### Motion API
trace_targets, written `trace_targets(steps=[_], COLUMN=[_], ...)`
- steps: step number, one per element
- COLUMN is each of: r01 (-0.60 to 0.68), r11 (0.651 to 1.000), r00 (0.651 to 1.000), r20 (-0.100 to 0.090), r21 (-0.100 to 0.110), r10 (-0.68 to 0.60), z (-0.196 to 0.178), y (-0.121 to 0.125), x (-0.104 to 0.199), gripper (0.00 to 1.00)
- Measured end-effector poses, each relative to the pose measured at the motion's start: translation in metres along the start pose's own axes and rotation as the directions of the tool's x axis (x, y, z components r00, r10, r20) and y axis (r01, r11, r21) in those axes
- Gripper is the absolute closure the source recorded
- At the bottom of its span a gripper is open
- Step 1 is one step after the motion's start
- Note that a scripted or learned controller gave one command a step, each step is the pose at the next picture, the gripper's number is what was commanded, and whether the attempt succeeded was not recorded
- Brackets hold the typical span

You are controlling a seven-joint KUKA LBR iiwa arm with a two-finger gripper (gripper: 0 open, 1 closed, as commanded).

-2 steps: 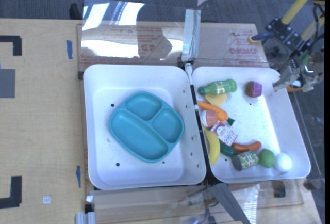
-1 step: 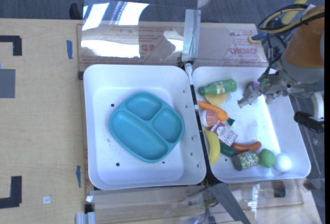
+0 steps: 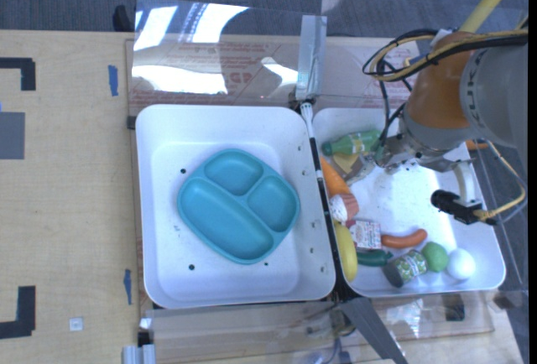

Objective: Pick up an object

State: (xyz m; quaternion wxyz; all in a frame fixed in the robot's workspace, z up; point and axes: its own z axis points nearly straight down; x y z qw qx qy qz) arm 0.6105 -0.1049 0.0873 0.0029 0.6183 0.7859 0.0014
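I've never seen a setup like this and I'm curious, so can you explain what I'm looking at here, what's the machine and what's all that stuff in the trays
This is one camera fixed above a workbench, looking down at a slant. The grey machine with the orange band is a robot arm reaching in from the right; its job is to pick up an object. Its claw hangs low over the right white bin, but I can't see it clearly enough to say it holds anything. That bin has toy foods: a green bottle, a carrot, a sausage, a banana, a lime and a white egg. The left white bin holds a blue divided plate.
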Motion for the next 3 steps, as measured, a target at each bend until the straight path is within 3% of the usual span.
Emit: trace_targets(steps=[1,2,3], r01=[-0.079,-0.077,-0.086], r11=[0.995,0.995,0.996], r00=[0.997,0.997,0.996], r20=[-0.013,-0.010,-0.004], r21=[0.055,0.057,0.001], r10=[0.079,0.077,0.086], z=[0.003,-0.007,-0.101], y=[0.043,0.043,0.073], x=[-0.013,-0.013,0.068], gripper=[0.00,1.00,1.00])
